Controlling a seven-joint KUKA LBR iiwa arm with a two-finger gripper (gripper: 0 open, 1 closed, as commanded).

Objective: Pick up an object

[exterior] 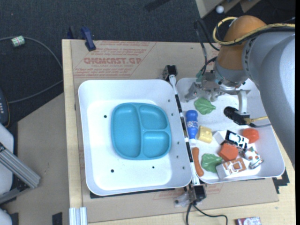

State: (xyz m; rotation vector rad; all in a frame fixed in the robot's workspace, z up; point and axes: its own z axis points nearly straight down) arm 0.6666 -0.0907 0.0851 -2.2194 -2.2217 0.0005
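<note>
Nearest the camera, right bin (pixel 276 165) front corner: white printed box (pixel 234 167), green piece (pixel 211 161), orange-red block (pixel 229 151), red stick (pixel 196 161) along the divider. Mid bin: yellow block (pixel 205 134), blue-white bottle (pixel 191 122), black-white item (pixel 236 138), orange piece (pixel 251 135). Left bin (pixel 89 125) carries a blue divided plate (pixel 140 129), nothing on it. Far end of right bin: green leaf-shaped toy (pixel 205 106), just under the hand (pixel 204 91), likely the pick target. Hand's fingers point down at it; cannot tell if open or closed, nothing visibly between them. Risks: fingers close on the floppy toy's edge and it slips out, or the hand hits the bin's back wall, which is close. Worktop (pixel 117 60) beyond is brown board.
</note>
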